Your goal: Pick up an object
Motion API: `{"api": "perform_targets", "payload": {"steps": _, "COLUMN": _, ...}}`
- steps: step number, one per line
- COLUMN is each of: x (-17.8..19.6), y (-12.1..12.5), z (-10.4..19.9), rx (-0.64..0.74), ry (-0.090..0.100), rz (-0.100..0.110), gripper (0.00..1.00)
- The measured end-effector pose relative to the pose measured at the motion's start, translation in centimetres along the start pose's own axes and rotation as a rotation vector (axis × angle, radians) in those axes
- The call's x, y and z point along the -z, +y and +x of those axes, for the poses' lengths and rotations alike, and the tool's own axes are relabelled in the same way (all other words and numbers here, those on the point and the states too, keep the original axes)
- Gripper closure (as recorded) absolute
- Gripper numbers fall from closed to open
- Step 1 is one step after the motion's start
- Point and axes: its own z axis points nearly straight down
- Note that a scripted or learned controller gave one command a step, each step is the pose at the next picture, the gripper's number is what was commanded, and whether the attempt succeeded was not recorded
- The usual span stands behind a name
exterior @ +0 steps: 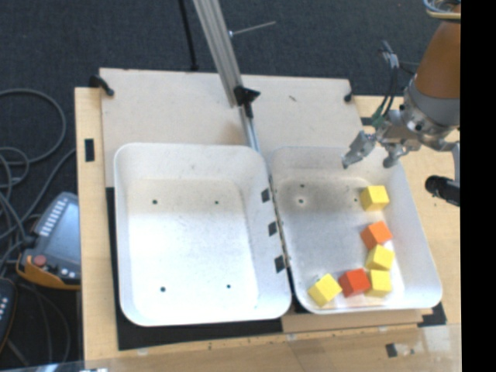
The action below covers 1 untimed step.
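Hovering my gripper (374, 152) with its fingers spread and nothing between them above the right bin's (325, 208) far rim, I risk closing on air, since the nearest yellow cube (375, 198) sits apart (the others crowd the near corner, touching).
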Motion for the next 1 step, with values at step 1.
{"api": "perform_targets", "payload": {"steps": 1, "x": -13.4, "y": -7.38, "z": -1.72, "rx": -0.005, "ry": -0.001, "rz": -0.005, "gripper": 0.0}}
